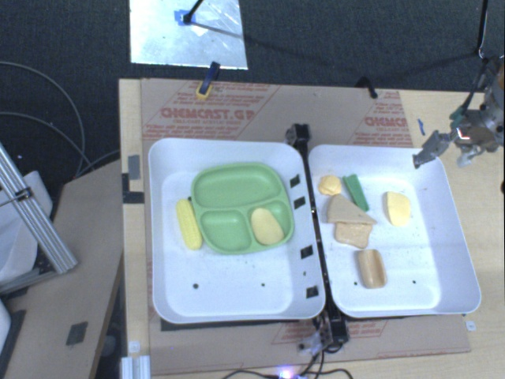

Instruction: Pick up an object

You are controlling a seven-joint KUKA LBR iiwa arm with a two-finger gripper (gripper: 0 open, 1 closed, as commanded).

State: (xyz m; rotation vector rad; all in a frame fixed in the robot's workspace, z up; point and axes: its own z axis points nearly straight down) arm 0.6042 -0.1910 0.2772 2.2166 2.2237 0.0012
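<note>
Hovering over the right bin [454,212]'s far corner, the tool [446,150] is looking spread, I think, pinching nothing; the yellow piece [398,208] is sitting nearby.

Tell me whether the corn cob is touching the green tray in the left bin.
Touching, as far as the camera view shows: the corn cob lies along the green tray's left rim with no white bin floor visible between them.

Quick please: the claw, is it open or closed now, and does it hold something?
Claw: open, holding nothing, above the right bin's upper right corner.
</note>
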